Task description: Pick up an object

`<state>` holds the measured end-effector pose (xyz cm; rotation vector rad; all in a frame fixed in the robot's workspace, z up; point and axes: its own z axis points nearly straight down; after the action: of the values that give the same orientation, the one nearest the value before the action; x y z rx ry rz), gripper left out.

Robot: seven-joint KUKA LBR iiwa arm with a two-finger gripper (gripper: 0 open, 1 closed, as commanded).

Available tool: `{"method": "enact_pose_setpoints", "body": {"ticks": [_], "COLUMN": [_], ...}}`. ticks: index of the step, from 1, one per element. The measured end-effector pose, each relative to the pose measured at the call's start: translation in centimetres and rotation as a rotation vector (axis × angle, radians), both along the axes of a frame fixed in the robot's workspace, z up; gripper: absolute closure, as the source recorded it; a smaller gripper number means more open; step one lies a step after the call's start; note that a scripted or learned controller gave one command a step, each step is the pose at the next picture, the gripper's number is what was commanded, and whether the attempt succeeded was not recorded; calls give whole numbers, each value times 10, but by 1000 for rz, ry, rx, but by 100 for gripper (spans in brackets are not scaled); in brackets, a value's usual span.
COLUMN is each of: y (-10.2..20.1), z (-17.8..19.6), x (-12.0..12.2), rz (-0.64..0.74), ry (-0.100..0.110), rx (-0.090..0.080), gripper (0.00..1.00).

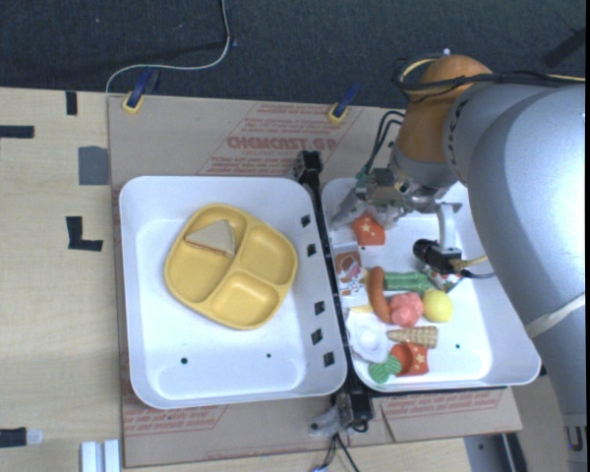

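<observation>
Hand (374, 203) poised at far end of right bin (506, 357), grip state cannot be told; small red toy (369, 231) just beneath, nearward.

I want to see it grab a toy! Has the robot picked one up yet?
Not yet. The toys, like the yellow lemon and hot dog, lie in the right bin. The hand hangs over the small red toy. Grabbing and lifting remain.

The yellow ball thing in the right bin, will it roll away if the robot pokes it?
Probably. The yellow ball looks round and smooth, so a poke could roll it. It likely won't go far: a pink toy sits right beside it.
</observation>
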<state>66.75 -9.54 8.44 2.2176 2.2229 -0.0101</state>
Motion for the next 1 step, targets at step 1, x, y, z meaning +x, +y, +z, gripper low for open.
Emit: {"method": "enact_pose_setpoints", "body": {"ticks": [1], "y": [1], "z": [10], "x": [0], "rz": [-1], "ry": [0], "rx": [3], "gripper": [100]}}
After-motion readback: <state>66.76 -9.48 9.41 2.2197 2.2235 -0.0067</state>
